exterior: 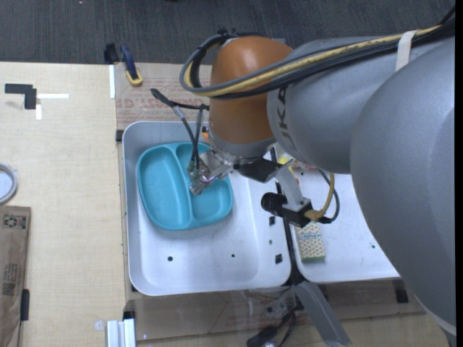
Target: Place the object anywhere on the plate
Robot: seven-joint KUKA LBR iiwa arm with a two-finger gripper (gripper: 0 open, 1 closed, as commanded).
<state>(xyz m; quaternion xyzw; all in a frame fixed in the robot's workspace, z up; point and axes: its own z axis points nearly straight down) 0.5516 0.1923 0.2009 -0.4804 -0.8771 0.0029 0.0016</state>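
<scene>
A blue two-compartment plate (168,190) lies in the upper left part of the left white bin (195,266). My gripper (200,179) hangs over the plate's right compartment, close to the centre divider. Nothing can be made out between its tips. A small pale yellow block with a green checkered pattern (312,246) lies in the right bin (362,251), just right of the wall between the two bins. It is well apart from the gripper. The grey arm with its orange band (242,85) covers most of the right bin.
On the wooden bench left of the bins lie a tape roll (6,185), a brown cardboard piece (13,266) and a black L-shaped bracket (22,92). A blue and yellow clamp (130,65) sits at the bench's far edge.
</scene>
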